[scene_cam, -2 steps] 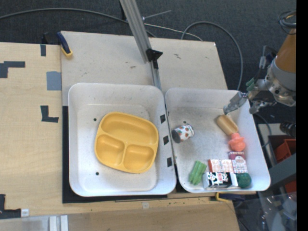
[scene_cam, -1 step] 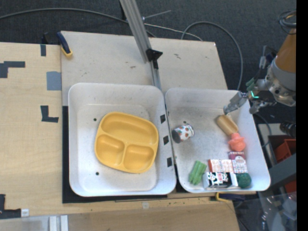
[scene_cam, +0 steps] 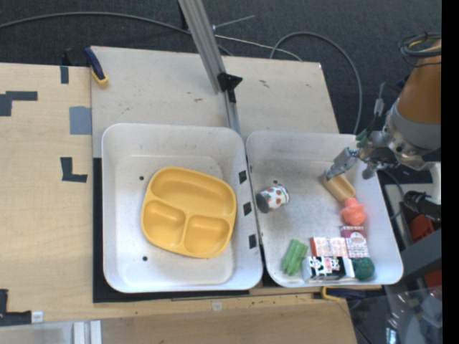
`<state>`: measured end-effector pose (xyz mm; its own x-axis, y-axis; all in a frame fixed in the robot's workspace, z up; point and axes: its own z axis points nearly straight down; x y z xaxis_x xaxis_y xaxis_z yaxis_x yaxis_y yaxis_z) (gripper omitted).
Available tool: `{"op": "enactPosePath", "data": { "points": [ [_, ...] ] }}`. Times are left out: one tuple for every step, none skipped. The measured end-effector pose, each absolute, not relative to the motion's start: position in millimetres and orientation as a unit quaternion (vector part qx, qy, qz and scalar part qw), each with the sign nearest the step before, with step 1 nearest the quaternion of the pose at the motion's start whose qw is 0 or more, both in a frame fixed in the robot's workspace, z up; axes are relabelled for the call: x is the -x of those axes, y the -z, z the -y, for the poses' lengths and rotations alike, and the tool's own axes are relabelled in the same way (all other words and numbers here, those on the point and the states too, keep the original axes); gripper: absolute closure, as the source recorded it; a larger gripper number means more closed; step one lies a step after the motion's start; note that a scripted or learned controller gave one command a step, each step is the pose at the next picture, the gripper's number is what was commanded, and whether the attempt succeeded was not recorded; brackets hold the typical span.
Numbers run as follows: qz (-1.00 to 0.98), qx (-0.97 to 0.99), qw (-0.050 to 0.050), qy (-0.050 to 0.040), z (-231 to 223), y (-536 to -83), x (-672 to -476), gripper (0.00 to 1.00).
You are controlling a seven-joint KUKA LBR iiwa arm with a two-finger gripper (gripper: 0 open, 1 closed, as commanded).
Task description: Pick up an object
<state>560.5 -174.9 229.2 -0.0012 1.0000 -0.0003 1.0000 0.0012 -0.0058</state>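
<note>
The right bin [scene_cam: 373, 264] carries the task's things; the left bin [scene_cam: 115, 192], well to the claw's left, carries a yellow divided plate [scene_cam: 188, 211]. The arm [scene_cam: 419, 106] enters from the right, wrist angled down-left. The claw [scene_cam: 338, 169] hangs over the right bin's upper part; its opening cannot be told. Just below it lies a tan cylinder [scene_cam: 341, 187], long axis running upper-left to lower-right, beside an orange ball [scene_cam: 353, 212].

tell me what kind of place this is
Probably a robot lab test bench: a robot arm reaches over two white bins, one with a yellow plate, the other with toy food, and loose cables.
</note>
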Motion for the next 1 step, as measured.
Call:
{"op": "enactPosePath", "data": {
  "points": [
    [0.708, 0.706, 0.003, -0.0024, 167.2, -167.5, -555.4, 0.00]
  ]
}}
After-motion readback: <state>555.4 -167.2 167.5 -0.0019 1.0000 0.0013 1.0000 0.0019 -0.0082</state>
